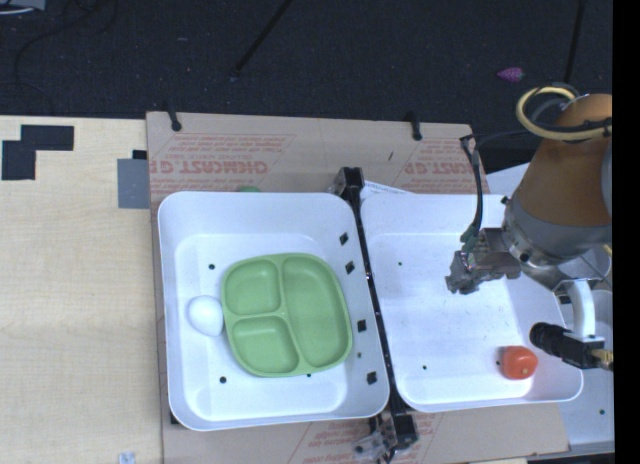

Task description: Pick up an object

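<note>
Reaching in from the right, the grey arm (560, 202) with its orange band is seen above the right bin (430, 242), and the pincer (466, 277) hangs over the upper middle of that bin's floor. Nothing is seen between its tips; how wide it stands cannot be told, since the dark metal parts blur together.

A small orange-red object (517, 362) is found near the right bin's lower right corner, well apart from the pincer.

In the left bin (200, 222) a green divided plate (285, 313) with three compartments is laid flat in the middle, and a white egg-shaped object (205, 314) is set just beside its left edge, apparently touching it.

Both bins are carried on a cardboard sheet (300, 157) on the pale wooden bench (70, 282).
</note>
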Available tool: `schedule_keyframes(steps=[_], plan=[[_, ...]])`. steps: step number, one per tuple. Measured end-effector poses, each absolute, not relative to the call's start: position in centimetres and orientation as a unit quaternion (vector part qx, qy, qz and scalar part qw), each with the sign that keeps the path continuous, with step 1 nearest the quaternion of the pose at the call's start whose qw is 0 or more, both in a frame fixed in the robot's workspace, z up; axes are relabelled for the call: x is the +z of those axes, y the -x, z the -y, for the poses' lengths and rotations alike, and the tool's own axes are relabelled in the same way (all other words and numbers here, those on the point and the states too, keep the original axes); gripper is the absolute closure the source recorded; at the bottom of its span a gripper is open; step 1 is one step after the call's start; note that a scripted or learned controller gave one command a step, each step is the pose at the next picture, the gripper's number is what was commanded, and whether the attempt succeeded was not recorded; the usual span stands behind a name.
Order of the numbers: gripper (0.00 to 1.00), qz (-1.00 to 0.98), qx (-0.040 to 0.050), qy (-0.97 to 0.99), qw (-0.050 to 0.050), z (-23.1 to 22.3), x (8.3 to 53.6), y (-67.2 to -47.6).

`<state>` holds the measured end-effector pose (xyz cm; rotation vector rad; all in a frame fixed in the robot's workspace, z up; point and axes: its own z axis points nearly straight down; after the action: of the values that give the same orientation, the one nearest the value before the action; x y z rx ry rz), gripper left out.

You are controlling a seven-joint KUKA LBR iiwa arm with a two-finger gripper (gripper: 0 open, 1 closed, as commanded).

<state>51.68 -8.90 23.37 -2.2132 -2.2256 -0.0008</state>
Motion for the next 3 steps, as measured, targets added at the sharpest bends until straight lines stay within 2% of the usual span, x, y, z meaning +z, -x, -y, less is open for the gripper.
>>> schedule_keyframes(steps=[2,3], plan=[[1.00,0.708,0.0007,0.706,0.001,-0.2,22.1,-56.1],[1.00,0.709,0.0000,0.706,0.001,-5.3,23.3,-57.4]])
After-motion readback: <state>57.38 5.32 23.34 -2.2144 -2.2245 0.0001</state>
